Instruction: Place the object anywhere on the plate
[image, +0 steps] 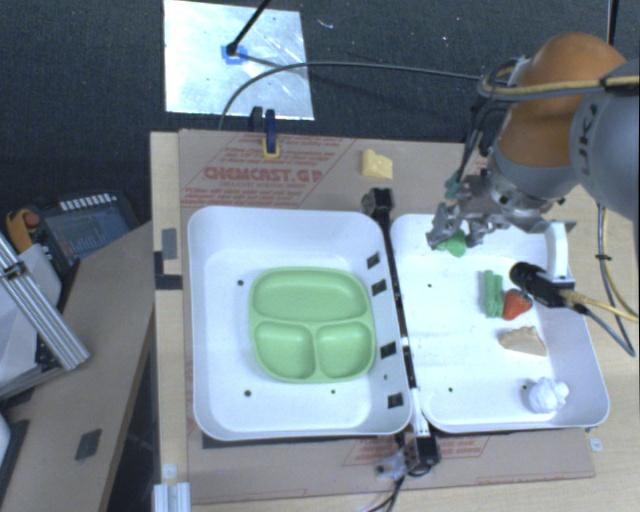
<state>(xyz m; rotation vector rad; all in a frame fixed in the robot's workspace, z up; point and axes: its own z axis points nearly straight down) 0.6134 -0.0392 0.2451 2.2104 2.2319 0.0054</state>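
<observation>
A dark speckled carpet (90, 90) covers the floor behind the bench (120, 330), whose pale wooden top carries a brown cardboard sheet (300, 165) printed with red lettering. A shiny foil-like sheet (235, 60) lies on the carpet, crossed by a black cable (330, 68). An aluminium rail (35, 305) slants at the left, beside a dark electronic device (85, 232).

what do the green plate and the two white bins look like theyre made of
The green plate looks like moulded plastic: even pale green, soft sheen, rounded dividers between three compartments. The left bin and right bin look like thin white plastic, smooth and faintly glossy, with rounded corners. None of this is certain from above.
</observation>
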